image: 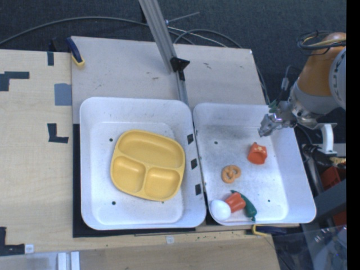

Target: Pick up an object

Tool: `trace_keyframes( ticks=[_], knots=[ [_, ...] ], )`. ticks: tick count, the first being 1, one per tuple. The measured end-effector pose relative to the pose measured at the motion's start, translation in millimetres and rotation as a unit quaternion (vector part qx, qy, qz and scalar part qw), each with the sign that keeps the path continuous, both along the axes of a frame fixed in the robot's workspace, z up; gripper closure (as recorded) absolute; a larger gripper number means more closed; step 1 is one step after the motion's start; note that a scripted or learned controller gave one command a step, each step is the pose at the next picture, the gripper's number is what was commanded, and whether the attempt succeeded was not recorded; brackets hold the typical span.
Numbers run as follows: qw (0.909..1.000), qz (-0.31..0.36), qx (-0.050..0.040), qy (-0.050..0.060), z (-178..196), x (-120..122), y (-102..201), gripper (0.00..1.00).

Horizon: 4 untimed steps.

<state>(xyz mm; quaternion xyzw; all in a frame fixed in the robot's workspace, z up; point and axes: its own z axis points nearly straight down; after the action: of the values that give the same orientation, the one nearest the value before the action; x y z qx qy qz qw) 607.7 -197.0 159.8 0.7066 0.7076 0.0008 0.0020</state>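
Orange-red block [257,153] lies just below the gripper [265,127] and slightly to its left in view, nearest of the objects; whether the gripper is released or clenched cannot be told.

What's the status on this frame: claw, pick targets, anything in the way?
Claw over right bin's upper edge, nothing between its fingers. Red pepper, pretzel, white egg, chili all loose in that bin. Nothing blocking.
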Motion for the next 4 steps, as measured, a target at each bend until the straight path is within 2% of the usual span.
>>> trace_keyframes(
  ticks=[2, 4],
  knots=[
    [1.0, 0.0, 0.0001, 0.0, 87, 4, -7, 1.0],
    [1.0, 0.002, 0.0018, 0.002, 90, -15, 89, 1.0]
  ],
)
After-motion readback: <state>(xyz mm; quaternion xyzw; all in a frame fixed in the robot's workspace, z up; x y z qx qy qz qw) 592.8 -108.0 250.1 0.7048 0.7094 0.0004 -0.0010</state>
